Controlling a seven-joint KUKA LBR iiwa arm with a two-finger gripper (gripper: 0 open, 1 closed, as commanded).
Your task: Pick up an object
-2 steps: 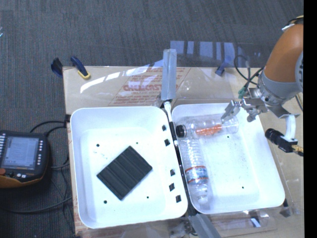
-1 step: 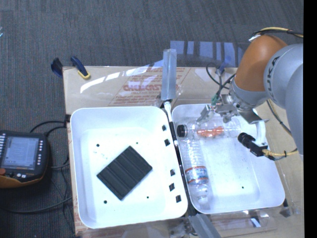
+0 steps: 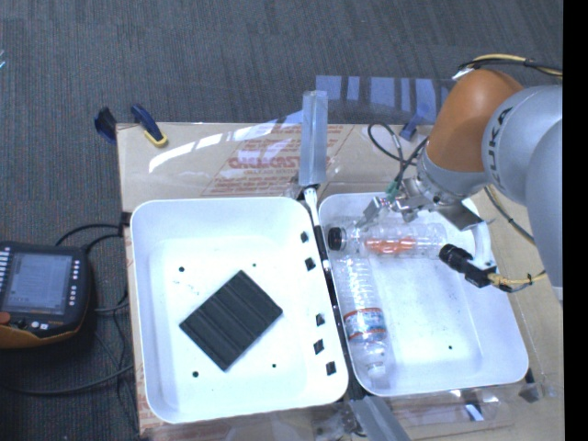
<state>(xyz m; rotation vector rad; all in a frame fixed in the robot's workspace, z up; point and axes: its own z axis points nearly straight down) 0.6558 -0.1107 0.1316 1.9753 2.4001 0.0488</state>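
A clear plastic bottle with a black cap and orange inside (image 3: 395, 243) lies crosswise at the far end of the right bin (image 3: 478, 338). A second clear bottle with a red label (image 3: 366, 318) lies lengthwise along that bin's left wall. A black ribbed slab (image 3: 231, 319) lies flat in the left bin (image 3: 165, 237). My gripper (image 3: 393, 206) hangs low over the far end of the right bin, just above the orange-filled bottle. No object shows in its grasp.
A row of small black clips (image 3: 318, 292) runs along the divide between the bins. A clear upright post (image 3: 314, 145) stands behind them. A teach pendant (image 3: 37, 292) lies off the bench to the left. Blue and yellow clamps (image 3: 147, 127) sit at the bench's far left corner.
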